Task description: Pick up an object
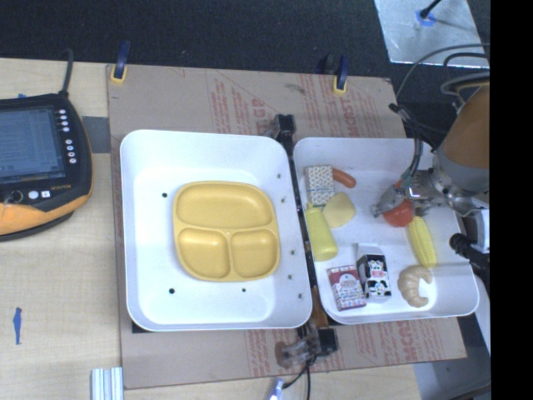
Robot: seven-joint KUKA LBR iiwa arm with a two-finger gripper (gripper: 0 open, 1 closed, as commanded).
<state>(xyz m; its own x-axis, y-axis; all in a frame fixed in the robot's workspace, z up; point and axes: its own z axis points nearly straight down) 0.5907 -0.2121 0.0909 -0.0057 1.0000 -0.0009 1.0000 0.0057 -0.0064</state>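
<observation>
Fingers [390, 204] of the gripper [396, 207] sit low in the right bin [379, 150], metal tips pointing toward the bin's middle, with a red tomato-like object [401, 214] directly at them. Contact between tips and red object looks likely, but whether they are clamped on it or merely resting against it cannot be read at this angle.

Arm [468, 140] enters from the right edge, orange band visible above the wrist, cables looped behind it.

Right bin contents:
- red object, right of centre, at the gripper tips
- corn cob [422, 241], just below and right of the red object
- croissant [415, 285], near the front right corner
- 2 small cartons at the front: black-and-white one [375, 276] beside a red one [345, 287]
- yellow banana-like piece [320, 233] along the left wall, touching a pale yellow lump [339, 210]
- patterned packet [319, 184] and a small sausage [342, 177] near the back left

Left bin [141, 223] holds 1 yellow divided plate [226, 228], 3 compartments, lying flat near the centre.

Handheld control pendant [37, 161] lies on the bench left of the bins.
</observation>
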